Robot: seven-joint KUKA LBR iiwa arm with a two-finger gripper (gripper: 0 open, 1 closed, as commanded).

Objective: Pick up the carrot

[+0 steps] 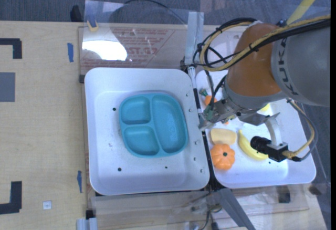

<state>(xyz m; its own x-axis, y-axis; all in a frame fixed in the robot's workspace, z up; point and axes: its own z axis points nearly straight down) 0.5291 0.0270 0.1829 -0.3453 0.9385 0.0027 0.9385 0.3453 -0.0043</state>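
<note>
A small orange piece [209,100] that looks like the carrot peeks out at the left edge of the right bin [299,171], mostly hidden under the arm. My gripper [214,113] hangs low over that spot, right beside the orange piece, below the wrist's orange band [252,74]. Whether it touches or holds the carrot is hidden by the wrist.
In the right bin lie a pale yellow block [223,136], an orange pumpkin-like toy [222,156] and a banana [248,146]. The left bin [100,160] holds a blue divided plate [153,124]. Cables loop above the wrist, and a clear sheet stands behind the left bin.
</note>
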